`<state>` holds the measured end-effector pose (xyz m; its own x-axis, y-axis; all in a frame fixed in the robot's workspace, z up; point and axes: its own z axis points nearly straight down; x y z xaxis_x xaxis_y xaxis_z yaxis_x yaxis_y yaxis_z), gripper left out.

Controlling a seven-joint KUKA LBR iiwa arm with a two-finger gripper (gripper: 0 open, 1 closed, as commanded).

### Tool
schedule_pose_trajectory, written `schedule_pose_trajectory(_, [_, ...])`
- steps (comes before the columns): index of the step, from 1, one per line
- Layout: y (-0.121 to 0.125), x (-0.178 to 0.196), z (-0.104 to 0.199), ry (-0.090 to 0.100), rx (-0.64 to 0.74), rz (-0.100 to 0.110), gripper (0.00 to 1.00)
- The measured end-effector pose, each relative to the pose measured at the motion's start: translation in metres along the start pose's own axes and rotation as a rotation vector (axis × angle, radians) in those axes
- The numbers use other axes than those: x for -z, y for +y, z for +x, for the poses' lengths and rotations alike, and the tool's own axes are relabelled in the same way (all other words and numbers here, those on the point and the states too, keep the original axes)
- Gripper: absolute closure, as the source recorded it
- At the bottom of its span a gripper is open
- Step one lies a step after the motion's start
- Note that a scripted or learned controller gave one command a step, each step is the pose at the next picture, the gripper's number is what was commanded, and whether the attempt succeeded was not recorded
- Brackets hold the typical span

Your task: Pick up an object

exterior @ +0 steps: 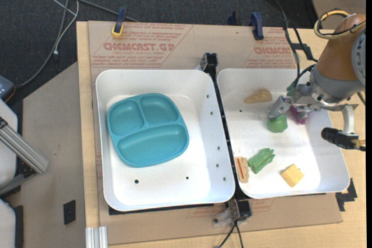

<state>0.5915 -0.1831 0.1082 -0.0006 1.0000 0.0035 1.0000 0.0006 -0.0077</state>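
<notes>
The tool (283,108) hangs over the right bin (325,186), directly above a round green object (278,124). Tool state cannot be determined here. The green object lies just below the tool, toward the bin's near wall.

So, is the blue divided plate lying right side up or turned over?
Right side up. The blue divided plate lies flat in the left bin, and its three hollow compartments face up with nothing in them.
</notes>
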Motion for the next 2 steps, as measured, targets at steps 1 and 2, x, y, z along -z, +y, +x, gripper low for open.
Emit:
schedule_pose_trajectory(1, [0.000,-0.024,0.002,0.000,0.001,-0.004,0.00])
schedule_pose_trajectory(2, [0.001,-0.011,0.001,-0.002,0.001,-0.008,1.00])
